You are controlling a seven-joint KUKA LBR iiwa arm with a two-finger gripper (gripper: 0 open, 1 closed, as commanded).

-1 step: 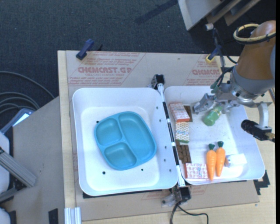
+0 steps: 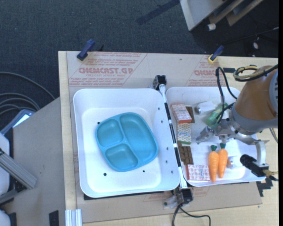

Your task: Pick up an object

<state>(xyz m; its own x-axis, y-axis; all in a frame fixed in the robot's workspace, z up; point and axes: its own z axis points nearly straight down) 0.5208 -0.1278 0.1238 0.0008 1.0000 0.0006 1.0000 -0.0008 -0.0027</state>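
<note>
Two white bins share the bench; over the right bin (image 2: 252, 178), the arm (image 2: 258, 103) hides the gripper's state.

A dark blue-grey carpet (image 2: 53, 26) covers the floor from nine o'clock round to twelve. On it stands a bench (image 2: 115, 70) topped with a pale brown board printed with red lettering. Blue clamps (image 2: 85, 49) grip the board's far edge at eleven and one o'clock. Grey cables (image 2: 17, 99) curve over the carpet at nine o'clock. Pale furniture (image 2: 212, 13) stands at one o'clock.
</note>
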